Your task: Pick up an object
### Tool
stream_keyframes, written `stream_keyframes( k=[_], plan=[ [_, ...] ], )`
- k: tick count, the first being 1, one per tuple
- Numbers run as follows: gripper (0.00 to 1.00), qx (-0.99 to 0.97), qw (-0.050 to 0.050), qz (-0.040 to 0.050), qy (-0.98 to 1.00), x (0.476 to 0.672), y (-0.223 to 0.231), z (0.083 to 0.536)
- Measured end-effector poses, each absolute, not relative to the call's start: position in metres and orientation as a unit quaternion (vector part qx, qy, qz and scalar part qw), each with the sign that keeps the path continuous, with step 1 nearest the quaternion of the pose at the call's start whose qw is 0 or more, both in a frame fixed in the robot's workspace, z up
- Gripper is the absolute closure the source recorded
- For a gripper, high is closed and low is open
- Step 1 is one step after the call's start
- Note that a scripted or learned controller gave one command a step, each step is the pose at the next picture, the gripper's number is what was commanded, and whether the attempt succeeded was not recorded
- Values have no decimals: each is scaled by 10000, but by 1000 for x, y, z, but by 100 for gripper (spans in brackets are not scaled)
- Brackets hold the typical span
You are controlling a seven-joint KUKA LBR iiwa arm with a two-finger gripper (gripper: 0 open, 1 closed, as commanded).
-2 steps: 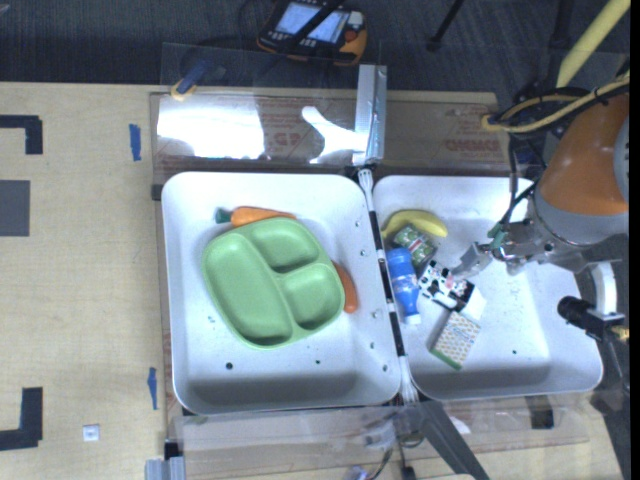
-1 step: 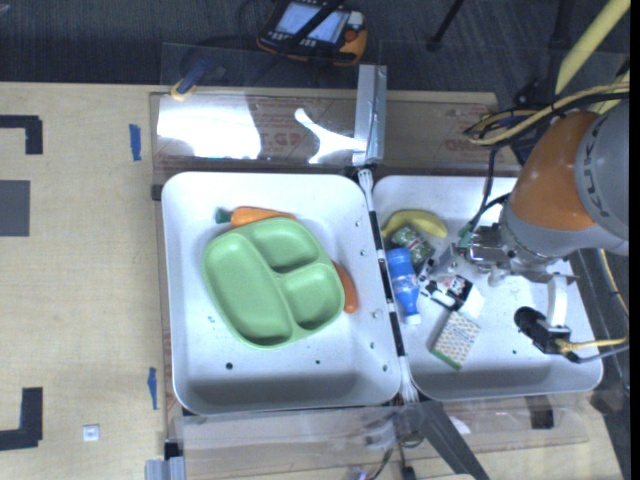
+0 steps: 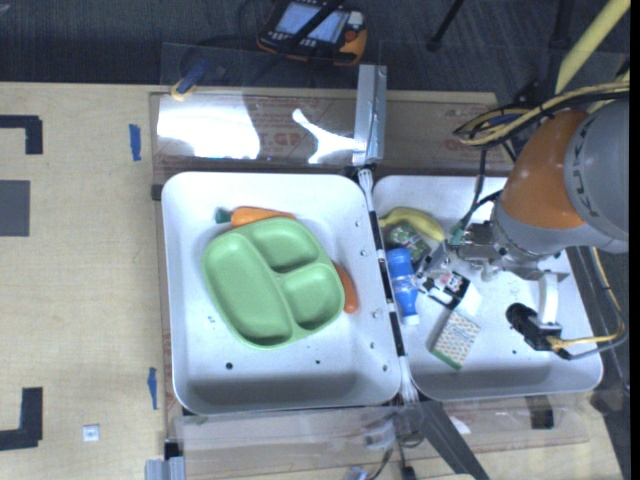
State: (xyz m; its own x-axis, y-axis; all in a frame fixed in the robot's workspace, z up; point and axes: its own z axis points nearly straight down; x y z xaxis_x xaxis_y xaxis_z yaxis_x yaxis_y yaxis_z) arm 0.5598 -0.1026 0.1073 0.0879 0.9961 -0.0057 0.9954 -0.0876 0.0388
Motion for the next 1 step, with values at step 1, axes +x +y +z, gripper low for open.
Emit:
stream_keyframes(
  k=[1],
  plan=[
    [0,7957,205,223,6050,541,-100,107]
  ],
)
